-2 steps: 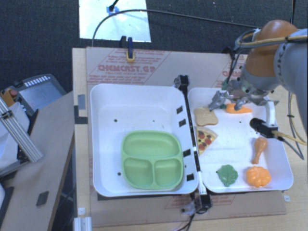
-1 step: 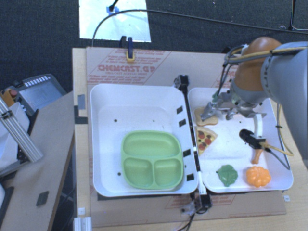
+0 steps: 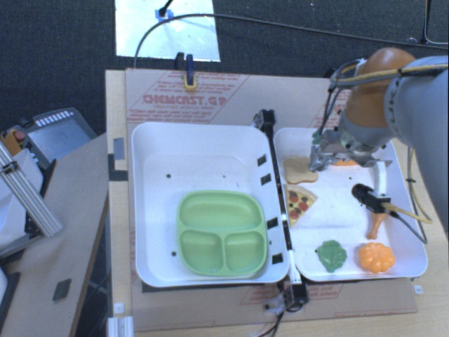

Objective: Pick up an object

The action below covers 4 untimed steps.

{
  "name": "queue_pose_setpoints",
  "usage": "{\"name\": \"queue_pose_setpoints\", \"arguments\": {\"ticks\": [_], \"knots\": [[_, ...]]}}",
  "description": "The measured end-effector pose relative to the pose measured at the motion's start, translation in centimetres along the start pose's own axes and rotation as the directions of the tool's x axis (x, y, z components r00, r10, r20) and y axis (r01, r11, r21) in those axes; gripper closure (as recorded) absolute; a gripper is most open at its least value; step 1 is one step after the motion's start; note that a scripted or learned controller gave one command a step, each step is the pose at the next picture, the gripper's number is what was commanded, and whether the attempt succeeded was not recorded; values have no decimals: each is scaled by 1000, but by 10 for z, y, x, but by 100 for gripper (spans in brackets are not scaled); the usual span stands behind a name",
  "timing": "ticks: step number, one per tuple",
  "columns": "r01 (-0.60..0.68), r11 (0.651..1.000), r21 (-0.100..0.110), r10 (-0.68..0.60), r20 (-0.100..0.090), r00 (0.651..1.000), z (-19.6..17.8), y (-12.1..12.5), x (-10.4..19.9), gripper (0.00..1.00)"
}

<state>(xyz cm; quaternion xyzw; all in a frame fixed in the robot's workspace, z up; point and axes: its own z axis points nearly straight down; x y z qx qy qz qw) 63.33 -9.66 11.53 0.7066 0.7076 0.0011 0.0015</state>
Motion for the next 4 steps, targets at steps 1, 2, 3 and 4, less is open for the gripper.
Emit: {"name": "queue_pose_setpoints", "arguments": {"ticks": [1,2,3,4], "knots": [[-1,1000,-1,1,0,1000,-61,3,-7,100],[2,1000,-1,-2,0,1000,-111,5,-7,100],[4,1000,3,-4,-1,1000,-118,-14,32,100],[7,1000,3,-7,-2,1000,-127,-33,80,100]]}}
